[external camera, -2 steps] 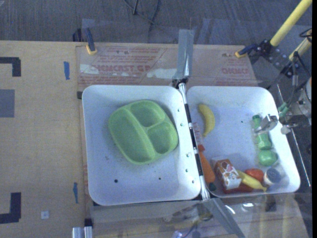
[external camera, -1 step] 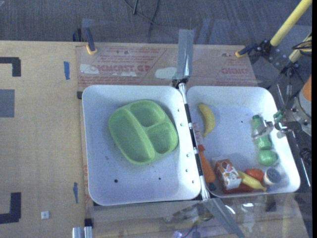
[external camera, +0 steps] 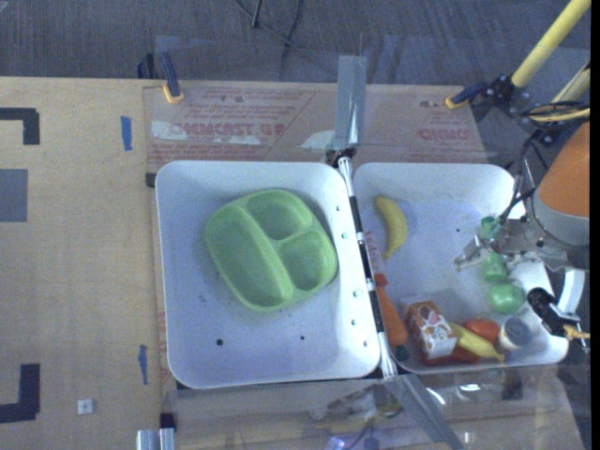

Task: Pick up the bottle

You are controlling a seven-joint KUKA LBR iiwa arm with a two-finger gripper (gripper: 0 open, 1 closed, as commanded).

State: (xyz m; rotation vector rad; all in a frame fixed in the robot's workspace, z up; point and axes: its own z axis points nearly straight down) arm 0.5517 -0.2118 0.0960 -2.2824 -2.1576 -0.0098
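1. Two shallow white bins sit side by side on the table. The left white bin (external camera: 178,251) holds a green divided plastic plate (external camera: 272,248) near its middle.
2. The right white bin (external camera: 441,181) has a yellow banana (external camera: 393,223) toward its far left. An orange carrot (external camera: 392,319) lies along its left wall, and a small red and white carton (external camera: 431,330) lies just beside the carrot at the near edge.
3. The task's thing, which looks to be a green plastic bottle (external camera: 494,268), lies by the bin's right wall. Its outline is blurred.
4. A round green fruit (external camera: 506,297) sits just nearer than the bottle. Red and yellow pieces (external camera: 478,337) lie in the near right corner.
5. The grey gripper (external camera: 489,248) reaches in from the right edge and hangs right over the bottle. Whether it is open or closed cannot be told, nor whether it touches the bottle.
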